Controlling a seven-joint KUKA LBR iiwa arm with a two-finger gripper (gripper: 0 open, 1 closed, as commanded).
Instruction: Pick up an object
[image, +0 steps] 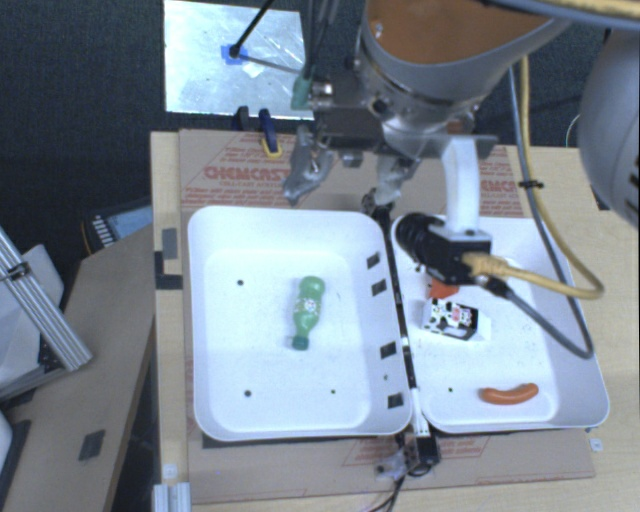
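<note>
My gripper (343, 188) hangs over the far edge of the left bin (215, 400), fingers apart and holding nothing, so I should drop straight over the green bottle (307, 312) in its middle and squeeze across its thin sides.

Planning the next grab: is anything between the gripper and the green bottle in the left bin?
Nothing visible blocks it. The gripper hangs above the back rim of the left bin, and the green bottle lies alone on the bin floor, away from the walls.
</note>
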